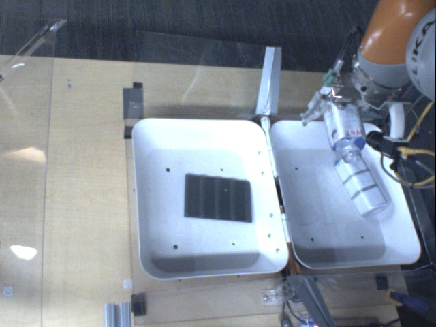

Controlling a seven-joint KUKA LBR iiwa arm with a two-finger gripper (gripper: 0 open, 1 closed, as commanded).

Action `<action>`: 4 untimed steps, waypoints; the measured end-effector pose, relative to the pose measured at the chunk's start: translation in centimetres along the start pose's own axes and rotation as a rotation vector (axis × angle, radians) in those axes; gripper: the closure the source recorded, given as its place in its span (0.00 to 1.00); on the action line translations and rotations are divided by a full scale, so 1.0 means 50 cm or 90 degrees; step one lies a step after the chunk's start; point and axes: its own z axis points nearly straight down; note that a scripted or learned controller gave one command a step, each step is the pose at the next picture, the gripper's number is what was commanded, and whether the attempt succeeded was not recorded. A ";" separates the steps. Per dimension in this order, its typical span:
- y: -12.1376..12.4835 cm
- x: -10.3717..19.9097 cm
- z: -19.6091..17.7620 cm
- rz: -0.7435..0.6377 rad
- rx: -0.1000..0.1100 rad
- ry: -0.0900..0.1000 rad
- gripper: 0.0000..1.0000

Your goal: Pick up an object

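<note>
At the right bin's (pixel 409 247) far right corner, the hand (pixel 338 112) carries a clear plastic bottle (pixel 344 133) with a blue cap pointing down, its outline hard to separate from a pale reflection below, while a dark ridged pad (pixel 218 197) lies in the left bin (pixel 146 182).

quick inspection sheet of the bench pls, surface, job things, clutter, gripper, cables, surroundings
surface: wooden bench bearing a left bin and a right bin, both white, side by side
job's things: clear plastic bottle with a blue cap, lying at a slant in the right bin; dark ribbed rectangular pad flat in the middle of the left bin
clutter: nothing seen
gripper: gripper above the right bin's far edge, near the bottle's upper end; a hold cannot be judged
cables: yellow cable and dark leads at the bench's right side
surroundings: dark carpet beyond the bench; clear panel at left
</note>
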 end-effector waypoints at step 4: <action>-0.042 -0.234 0.297 -0.169 -0.019 -0.007 0.00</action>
